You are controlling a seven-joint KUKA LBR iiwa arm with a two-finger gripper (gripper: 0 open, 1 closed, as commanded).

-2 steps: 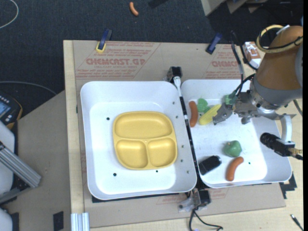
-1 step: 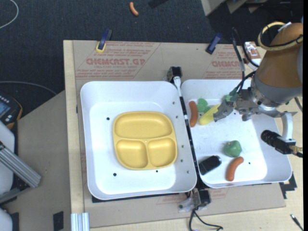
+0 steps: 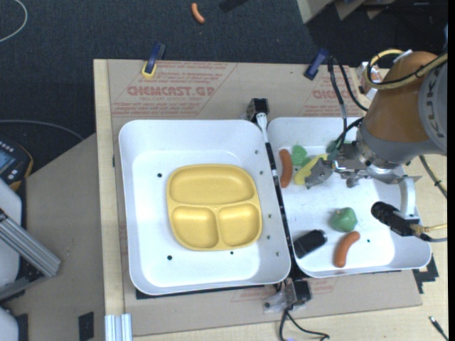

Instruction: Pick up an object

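My gripper (image 3: 335, 177) hangs low over the back left part of the right bin (image 3: 398, 256), open, with nothing between its fingers. Its left finger (image 3: 318, 177) is right beside a small yellow piece (image 3: 306, 172). A green item (image 3: 299, 153) lies just behind that piece, and an orange-red sausage (image 3: 285, 167) rests along the bin's left wall. Nearer the front lie a green pepper-like toy (image 3: 344, 219), a second sausage (image 3: 346, 249) and a black block (image 3: 309, 243).
The left bin (image 3: 142, 254) holds a yellow divided plate (image 3: 213, 206). Black clips (image 3: 258, 109) sit at the seam between the bins. Blue clamps (image 3: 152, 59) hold the cardboard base at the back. A small orange item (image 3: 197, 13) lies on the dark floor.
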